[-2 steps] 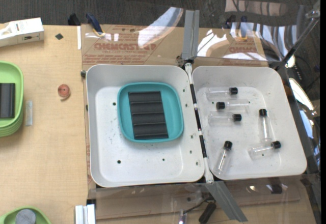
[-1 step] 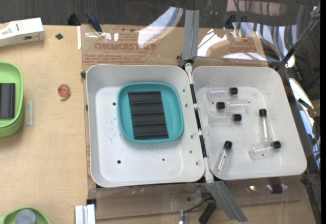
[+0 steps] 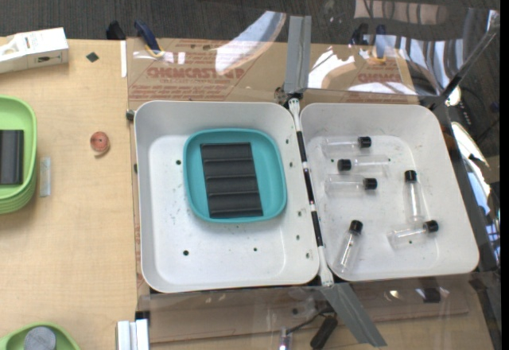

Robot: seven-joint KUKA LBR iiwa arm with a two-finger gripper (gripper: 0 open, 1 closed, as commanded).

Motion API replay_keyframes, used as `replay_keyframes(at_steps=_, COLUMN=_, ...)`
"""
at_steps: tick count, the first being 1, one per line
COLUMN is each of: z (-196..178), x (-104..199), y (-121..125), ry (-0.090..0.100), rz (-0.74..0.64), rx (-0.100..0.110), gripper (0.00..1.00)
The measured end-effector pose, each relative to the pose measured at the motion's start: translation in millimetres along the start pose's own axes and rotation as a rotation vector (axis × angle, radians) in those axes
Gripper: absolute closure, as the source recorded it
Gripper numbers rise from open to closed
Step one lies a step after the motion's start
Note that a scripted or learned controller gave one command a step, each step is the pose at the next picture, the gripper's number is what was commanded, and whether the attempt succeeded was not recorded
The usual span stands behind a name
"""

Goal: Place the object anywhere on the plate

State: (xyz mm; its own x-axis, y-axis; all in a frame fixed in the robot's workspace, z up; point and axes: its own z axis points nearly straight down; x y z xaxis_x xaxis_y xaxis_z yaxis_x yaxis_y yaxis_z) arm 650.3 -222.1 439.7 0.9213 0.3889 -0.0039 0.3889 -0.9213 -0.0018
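**Slippery vials, a crowded plate, and a rim to clear**

Left to right: the shallow white left-hand bin [image 3: 151,205] holds a teal rounded-square plastic plate [image 3: 193,181], set a little above the middle of the bin floor. A dark ribbed rectangular block [image 3: 231,180] lies on the plate and covers most of its flat part. Only a narrow teal band is bare around the block. Between the bins run their two raised rims, touching along a seam [image 3: 306,181].

The shallow white right-hand bin [image 3: 455,205] holds the likely objects, six small clear vials with black caps [image 3: 413,196], all lying on their sides. None is on the plate yet. How the jaws stand cannot be told from this view.

Risks, as I judge them:
- The vials are round, smooth and nearly see-through, so a grasp may close off-centre and squirt one away.
- The three upper-left vials lie near each other, so reaching for one could knock its neighbour.
- A vial released on the ribbed block may roll, perhaps off the plate.
- A low carry could clip the double rim.

The left bin has open floor all round the plate, widest below it. The right bin has open floor in the middle, and the two lower vials lie well apart
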Motion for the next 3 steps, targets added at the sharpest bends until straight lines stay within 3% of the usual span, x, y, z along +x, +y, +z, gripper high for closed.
replay_keyframes(at_steps=2, z=-0.3, x=1.1, y=1.5, ry=0.002, rz=0.185, rx=0.001, gripper=0.00)
replay_keyframes(at_steps=3, z=-1.0, x=1.0, y=2.0, ry=0.002, rz=0.198, rx=0.001, gripper=0.00)
